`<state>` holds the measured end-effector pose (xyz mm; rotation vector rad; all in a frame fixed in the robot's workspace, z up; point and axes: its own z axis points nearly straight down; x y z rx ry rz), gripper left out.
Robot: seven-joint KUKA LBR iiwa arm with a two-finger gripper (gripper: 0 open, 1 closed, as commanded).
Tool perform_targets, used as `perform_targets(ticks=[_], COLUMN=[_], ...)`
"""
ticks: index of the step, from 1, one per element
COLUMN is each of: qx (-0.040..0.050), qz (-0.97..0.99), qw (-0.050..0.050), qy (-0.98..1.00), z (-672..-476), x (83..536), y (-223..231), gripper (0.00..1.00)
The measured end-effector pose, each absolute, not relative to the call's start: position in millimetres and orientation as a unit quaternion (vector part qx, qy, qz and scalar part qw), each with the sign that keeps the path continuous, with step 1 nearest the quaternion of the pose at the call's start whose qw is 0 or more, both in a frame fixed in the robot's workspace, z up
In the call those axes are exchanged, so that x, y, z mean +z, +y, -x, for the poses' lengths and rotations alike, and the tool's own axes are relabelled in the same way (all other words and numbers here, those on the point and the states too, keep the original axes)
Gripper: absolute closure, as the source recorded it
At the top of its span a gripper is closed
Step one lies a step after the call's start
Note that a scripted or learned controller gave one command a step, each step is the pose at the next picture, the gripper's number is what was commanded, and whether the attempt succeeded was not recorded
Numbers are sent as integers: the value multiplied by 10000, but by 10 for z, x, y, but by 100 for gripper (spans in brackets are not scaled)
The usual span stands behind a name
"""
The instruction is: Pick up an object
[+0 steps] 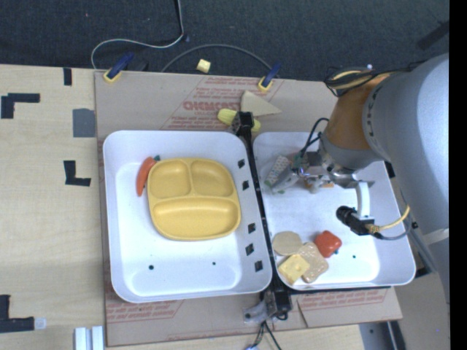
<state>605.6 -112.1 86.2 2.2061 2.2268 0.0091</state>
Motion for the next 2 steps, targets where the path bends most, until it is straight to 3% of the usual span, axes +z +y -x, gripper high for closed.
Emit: perform_targets(ticks=[1, 2], qx=[-7, -15], qz=[-7050, -7062], qw=[10, 16], qy=[7092, 7080], z=[-6703, -6685], x=[849, 950], y=[-1002, -1015], gripper=[0, 100])
